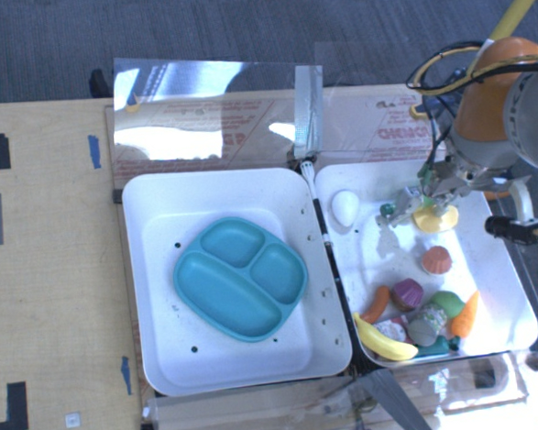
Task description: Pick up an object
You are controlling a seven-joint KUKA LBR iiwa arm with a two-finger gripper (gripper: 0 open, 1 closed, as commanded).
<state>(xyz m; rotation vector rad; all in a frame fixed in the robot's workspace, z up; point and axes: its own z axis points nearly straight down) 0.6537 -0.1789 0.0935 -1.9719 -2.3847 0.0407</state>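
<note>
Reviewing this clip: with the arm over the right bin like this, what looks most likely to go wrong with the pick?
The gripper sits at the pale yellow item near the right bin's far edge, so a closing grasp may nudge it away instead of catching it. The white egg is smooth and round and would likely slip. The banana, carrot and purple piece lie packed together, so a pick there may drag neighbours.

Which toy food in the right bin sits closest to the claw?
The pale yellow piece, right under the claw; the other toy foods lie farther off.
</note>
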